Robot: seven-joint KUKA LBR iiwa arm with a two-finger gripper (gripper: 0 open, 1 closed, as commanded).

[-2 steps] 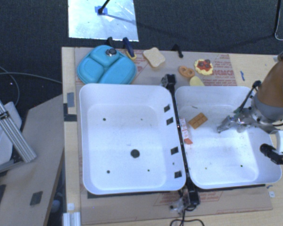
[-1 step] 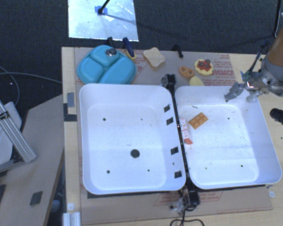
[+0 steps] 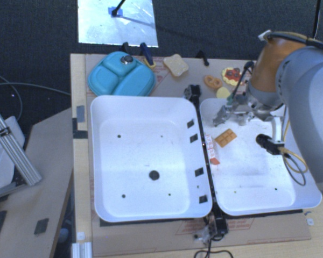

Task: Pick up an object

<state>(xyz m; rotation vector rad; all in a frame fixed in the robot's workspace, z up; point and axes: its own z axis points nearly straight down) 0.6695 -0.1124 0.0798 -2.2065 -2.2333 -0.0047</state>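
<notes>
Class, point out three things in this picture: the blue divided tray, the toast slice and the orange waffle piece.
Blue divided tray [image 3: 121, 76], camera view, middle of the tray.
Toast slice [image 3: 176, 65], camera view, its flat face.
Orange waffle piece [image 3: 225, 138], camera view, centre of its top.

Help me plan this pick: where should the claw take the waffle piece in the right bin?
Probably from straight above. The waffle piece lies flat on the right bin floor, clear of the walls, so closing across its two long edges looks best; its face offers no raised part.

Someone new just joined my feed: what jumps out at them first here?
The big grey arm with its orange band, reaching in from the right, its gripper low over the right bin just above a waffle-like orange piece. Next, the blue sectioned plate behind the left bin.
</notes>
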